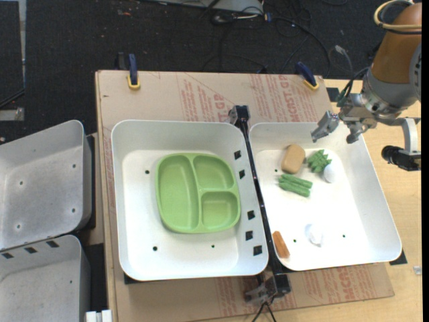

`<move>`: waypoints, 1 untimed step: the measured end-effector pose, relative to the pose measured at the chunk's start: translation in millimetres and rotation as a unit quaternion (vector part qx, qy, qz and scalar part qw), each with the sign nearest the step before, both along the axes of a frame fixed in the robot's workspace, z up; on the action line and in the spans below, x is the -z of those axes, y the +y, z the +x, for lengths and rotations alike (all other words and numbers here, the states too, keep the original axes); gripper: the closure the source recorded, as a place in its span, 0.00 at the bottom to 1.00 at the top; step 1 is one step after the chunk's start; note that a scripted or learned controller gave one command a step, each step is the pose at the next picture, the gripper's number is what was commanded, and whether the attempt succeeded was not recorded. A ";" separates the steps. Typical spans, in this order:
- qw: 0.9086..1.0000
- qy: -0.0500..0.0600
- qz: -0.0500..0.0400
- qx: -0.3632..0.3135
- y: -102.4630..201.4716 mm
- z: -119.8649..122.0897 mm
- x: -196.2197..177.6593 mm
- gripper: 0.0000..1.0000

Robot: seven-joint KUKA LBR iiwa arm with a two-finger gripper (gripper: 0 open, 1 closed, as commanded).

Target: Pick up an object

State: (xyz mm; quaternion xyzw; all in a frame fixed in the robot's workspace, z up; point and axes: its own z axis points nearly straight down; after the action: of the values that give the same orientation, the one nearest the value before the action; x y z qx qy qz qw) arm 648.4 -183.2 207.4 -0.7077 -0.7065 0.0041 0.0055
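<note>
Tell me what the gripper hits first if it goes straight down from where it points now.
Probably the right bin's bare white floor near its far edge; the gripper looks open, beyond the broccoli, though depth is unclear.

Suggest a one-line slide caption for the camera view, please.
Open gripper hovers over right bin above toy foods; green divided plate sits in left bin.

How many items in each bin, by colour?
Left bin:
Green: 1, the divided plate
Right bin:
Green: 2, broccoli, beans
Tan: 1, potato
Orange: 1, sausage
White: 2, egg, small piece
Total: 7
</note>
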 end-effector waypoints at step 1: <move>1.000 -0.007 -0.001 -0.001 0.5 2.9 -9.5 0.00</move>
State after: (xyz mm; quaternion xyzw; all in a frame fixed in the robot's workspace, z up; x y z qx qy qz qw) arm 651.3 -182.7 216.9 -0.7067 -0.7075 0.0002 -0.0004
